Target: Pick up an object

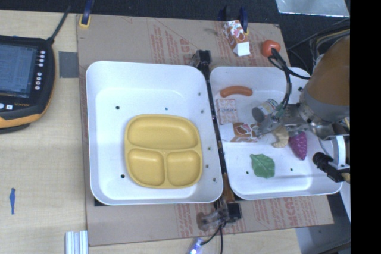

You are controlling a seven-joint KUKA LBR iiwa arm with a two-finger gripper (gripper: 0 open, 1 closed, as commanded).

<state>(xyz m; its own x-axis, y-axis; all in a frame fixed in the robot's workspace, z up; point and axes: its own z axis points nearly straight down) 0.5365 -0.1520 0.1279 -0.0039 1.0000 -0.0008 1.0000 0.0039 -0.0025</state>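
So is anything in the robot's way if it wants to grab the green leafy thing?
Nothing visible blocks it. The gripper is low in the right bin, among the small packets and beside the purple grapes. The green leafy thing lies by itself below and a bit left of it, with bare white floor between them.

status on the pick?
Gripper low in right bin, beside small can. Nothing visibly held. Purple grapes, green leaf, sausage crowd nearby.

Bright, even light; slightly soft, perhaps blurred.
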